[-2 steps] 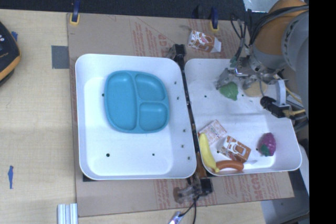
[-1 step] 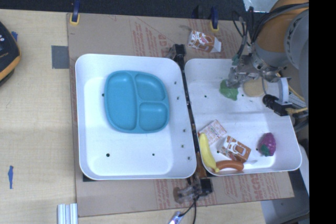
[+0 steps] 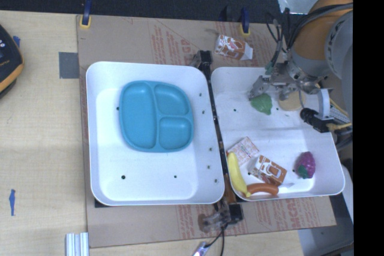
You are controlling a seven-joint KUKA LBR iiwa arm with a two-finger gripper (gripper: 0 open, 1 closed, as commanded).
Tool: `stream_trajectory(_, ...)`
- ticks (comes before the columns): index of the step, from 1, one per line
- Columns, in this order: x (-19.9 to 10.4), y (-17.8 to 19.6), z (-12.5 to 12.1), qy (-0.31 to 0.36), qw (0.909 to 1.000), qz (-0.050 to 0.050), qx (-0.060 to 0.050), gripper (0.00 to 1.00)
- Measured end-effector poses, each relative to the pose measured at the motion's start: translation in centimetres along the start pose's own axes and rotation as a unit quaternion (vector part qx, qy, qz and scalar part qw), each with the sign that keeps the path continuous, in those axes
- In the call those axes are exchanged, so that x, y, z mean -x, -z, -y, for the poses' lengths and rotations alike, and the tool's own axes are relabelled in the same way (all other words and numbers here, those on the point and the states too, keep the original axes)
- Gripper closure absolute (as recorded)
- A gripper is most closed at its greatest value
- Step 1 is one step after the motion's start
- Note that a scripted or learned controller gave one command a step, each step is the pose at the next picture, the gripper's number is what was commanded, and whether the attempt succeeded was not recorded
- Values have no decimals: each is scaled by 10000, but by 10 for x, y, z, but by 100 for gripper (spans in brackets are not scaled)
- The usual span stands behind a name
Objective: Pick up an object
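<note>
My gripper [image 3: 270, 89] hangs over the far part of the right bin [image 3: 271, 129], reaching in from the right below the orange band of the arm. A small green object [image 3: 262, 105] lies directly under and in front of the gripper tip, touching or nearly touching it; I cannot tell whether it is gripped. Along the near edge of this bin lie a yellow banana [image 3: 235, 174], a hot dog [image 3: 262, 190], two snack packets [image 3: 267, 169] and a purple object [image 3: 305, 164].
The left bin [image 3: 102, 177] holds a blue divided plate [image 3: 156, 116]. Another snack packet [image 3: 233, 47] lies on the cardboard behind the bins. A tan object [image 3: 290, 101] sits beside the gripper, and a black part of the arm [image 3: 314, 119] overhangs the right bin's right side.
</note>
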State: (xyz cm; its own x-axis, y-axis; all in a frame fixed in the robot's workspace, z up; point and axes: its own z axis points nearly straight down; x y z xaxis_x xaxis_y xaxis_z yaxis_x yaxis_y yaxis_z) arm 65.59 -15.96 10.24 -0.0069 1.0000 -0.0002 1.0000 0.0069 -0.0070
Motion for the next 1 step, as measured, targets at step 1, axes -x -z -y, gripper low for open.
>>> stream_trajectory(1,-8,-11,0,-7,10000,1,7,0)
